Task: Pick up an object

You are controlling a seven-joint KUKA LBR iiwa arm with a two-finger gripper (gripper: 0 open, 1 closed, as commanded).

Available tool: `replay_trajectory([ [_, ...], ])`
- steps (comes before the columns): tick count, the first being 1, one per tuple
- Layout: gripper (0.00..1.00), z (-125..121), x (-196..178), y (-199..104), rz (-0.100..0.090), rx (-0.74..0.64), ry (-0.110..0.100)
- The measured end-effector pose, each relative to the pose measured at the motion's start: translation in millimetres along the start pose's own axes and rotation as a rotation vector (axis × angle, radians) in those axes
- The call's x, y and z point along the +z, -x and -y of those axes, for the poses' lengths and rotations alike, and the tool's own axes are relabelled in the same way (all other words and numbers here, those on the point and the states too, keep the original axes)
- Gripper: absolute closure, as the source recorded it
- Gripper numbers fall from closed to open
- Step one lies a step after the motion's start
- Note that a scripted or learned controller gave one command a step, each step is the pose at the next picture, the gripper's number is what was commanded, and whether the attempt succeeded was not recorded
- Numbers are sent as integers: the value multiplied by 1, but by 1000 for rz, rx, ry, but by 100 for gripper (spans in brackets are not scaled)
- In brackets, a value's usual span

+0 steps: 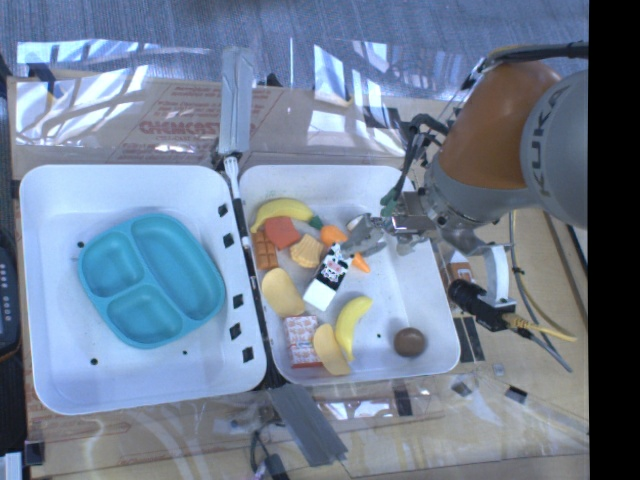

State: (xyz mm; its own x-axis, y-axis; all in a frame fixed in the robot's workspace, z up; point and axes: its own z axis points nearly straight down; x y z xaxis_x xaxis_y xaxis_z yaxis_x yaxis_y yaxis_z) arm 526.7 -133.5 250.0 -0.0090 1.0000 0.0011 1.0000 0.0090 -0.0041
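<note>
My gripper (358, 238) reaches in from the right and hangs low over the upper middle of the right bin (425, 298). Directly beside it lie a small orange carrot piece (333, 234) and a black-and-white milk carton (327, 276). Left of these are a yellow banana (283, 209), a red food piece (281, 232), a brown waffle (264, 251) and a pale yellow chip (281, 291). A second banana (350, 323), a wafer pack (302, 338) and a brown ball (408, 341) sit toward the front. I see nothing lifted off the bin floor.
The left bin (50, 228) bears a blue divided plate (150, 278). A black divider with clips (240, 268) separates the bins. The arm's grey body and orange band (500, 138) loom over the right bin's far right corner. Cables (520, 318) lie right of the bin.
</note>
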Motion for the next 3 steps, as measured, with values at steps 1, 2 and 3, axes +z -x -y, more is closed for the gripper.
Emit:
replay_trajectory([
  [1, 0, -119, 137, -7, -3, -116, -9],
  [2, 0, -79, 147, -26, 8, -306, 26],
  [3, 0, -123, 149, -34, 6, -259, 17],
])
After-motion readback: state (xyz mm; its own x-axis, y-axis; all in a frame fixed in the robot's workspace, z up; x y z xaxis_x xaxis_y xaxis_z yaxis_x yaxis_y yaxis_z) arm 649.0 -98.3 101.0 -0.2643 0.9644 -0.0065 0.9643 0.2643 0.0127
